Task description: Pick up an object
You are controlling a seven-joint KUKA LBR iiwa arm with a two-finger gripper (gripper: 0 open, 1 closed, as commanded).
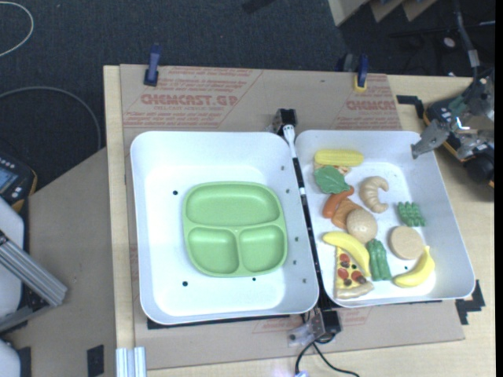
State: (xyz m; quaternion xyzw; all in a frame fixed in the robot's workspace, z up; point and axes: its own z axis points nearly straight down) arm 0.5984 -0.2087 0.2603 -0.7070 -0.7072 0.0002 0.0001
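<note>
The right white bin (440, 210) holds several toy foods. Among them are a yellow corn cob (338, 159), a green leaf (332, 181), a croissant (374, 192), an orange carrot (338, 205), a beige potato (361, 224) and a small green piece (409, 213). Toward the front lie a banana (348, 247), a round beige biscuit (406, 242), a green cucumber (379, 259), a second banana (416, 271) and a pizza slice (350, 276). My gripper (431, 141) hangs over the bin's far right corner, apart from all the foods.
The left white bin (157, 210) bears a green divided plate (234, 228). A black hinge strip (299, 195) runs between the bins. Blue clamps (152, 65) (362, 73) hold the cardboard sheet at the back. Cables and gear lie beside the bench at far right (471, 159).
</note>
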